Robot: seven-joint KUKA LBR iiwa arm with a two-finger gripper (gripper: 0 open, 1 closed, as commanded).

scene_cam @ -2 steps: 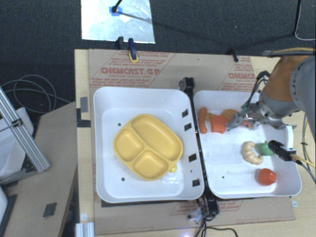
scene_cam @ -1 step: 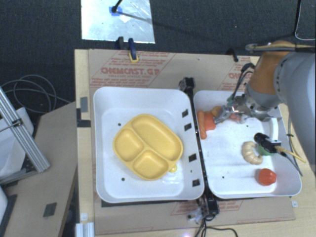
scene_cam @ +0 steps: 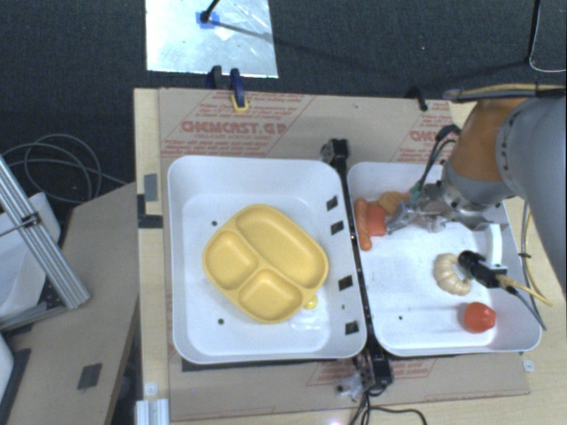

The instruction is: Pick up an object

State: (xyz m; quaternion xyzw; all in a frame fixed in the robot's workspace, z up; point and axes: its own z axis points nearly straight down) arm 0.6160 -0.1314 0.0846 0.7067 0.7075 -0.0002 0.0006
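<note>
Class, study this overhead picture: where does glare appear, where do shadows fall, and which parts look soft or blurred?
Camera view: glare brightens the shiny sheet beyond the bench; the white left bin looks nearly washed out, with a soft shadow beside the yellow divided tray; the arm is large and rather soft at the right edge; the gripper and small items in the right bin lack fine detail.

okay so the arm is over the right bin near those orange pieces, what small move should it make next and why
Probably a short move toward the left wall of the right bin, then down. The gripper sits just right of the orange pieces lying against that wall, and nothing shows between its fingers. Whether they are open wide enough is hard to tell, so that should be checked before descending.
</note>
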